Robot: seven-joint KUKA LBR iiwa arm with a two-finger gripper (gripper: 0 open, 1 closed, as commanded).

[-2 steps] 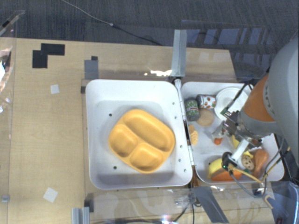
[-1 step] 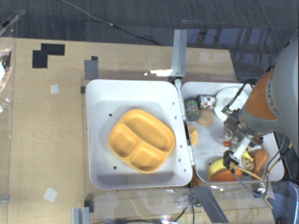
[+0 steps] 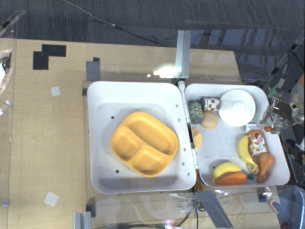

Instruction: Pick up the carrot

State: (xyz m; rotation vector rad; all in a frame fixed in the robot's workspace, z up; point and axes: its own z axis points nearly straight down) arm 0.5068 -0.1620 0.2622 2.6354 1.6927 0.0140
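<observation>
The carrot [image 3: 232,178] is orange with a small green end. It lies flat along the front wall of the right bin [image 3: 217,149], just under a yellow fruit [image 3: 226,168]. My gripper [image 3: 275,120] hangs at the right rim of that bin, up and to the right of the carrot and well apart from it. Nothing shows between the gripper and the carrot except other food items.
The right bin also holds a banana [image 3: 244,150], a snack packet [image 3: 258,142], a brown-orange piece [image 3: 265,166], a white bowl [image 3: 237,107], two small cans [image 3: 202,107], a bun [image 3: 209,120] and a waffle piece [image 3: 197,139]. A yellow divided plate [image 3: 144,142] lies in the left bin [image 3: 102,128].
</observation>
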